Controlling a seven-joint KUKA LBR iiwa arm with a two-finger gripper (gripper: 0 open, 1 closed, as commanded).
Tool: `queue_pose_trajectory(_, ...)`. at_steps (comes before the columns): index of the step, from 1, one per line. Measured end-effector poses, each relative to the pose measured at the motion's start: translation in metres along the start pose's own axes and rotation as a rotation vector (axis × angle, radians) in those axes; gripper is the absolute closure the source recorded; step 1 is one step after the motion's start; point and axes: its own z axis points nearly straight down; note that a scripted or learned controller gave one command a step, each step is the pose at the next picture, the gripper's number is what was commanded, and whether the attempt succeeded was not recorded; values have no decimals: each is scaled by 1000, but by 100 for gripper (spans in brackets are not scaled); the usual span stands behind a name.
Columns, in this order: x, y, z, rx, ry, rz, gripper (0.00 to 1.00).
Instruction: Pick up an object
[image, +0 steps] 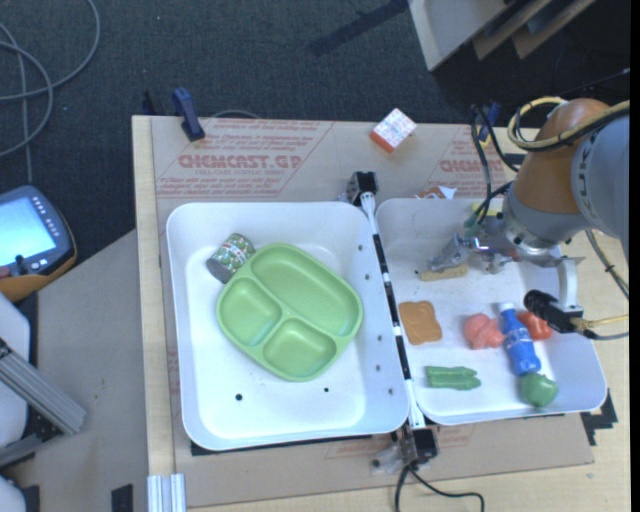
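Arm (560, 170): reaching in from right, over right bin's far end; orange band cut by bright glare.
Gripper (470, 248): low over right bin (440, 225), near a tan piece (445, 265); metal parts blurred together, cannot tell whether spread or closed, nor whether touching the piece.
Right bin contents: brown square (421, 323) near the divider; green pod (452, 377) toward near edge; pink lump (483, 331) beside blue bottle (518, 340); green ball (538, 389) at bottle's near end; orange bit (535, 325) partly hidden behind bottle.
Black part (552, 308): over right bin's right edge, kind unclear.
Left bin (190, 300): green tray (290, 310) tilted; small can (231, 255) touching tray's far-left corner, label unreadable.
Bench (300, 150): cube (393, 129) and blue clamp (187, 112) at far side.
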Motion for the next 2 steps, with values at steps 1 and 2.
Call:
queue_pose_trajectory(1, -18, 36, 10, 52, 12, 8, 0)
queue_pose_trajectory(2, 12, 2, 4, 15, 2, 3, 0)
